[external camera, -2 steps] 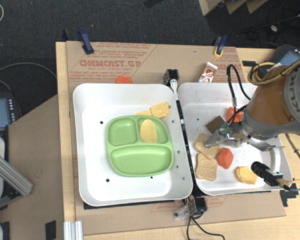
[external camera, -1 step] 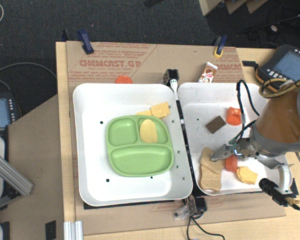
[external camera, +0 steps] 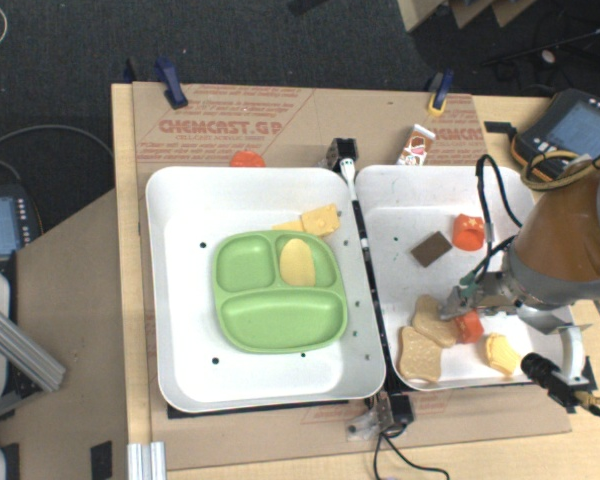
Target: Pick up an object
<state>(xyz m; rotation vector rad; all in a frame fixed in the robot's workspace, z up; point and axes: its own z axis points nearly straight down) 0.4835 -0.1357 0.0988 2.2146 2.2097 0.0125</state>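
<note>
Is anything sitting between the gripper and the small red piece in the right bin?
Nothing visible does. The gripper is low in the right bin, right at the small red piece, with a bread slice just beside them on the left.

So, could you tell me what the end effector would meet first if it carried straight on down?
Probably the small red piece right beneath the end effector, with the tan bread slices just beside it; depth is hard to judge.

Dark carpet floor [external camera: 60,38] surrounds a brown board-topped bench [external camera: 280,118] with blue clamps [external camera: 170,83].
</note>
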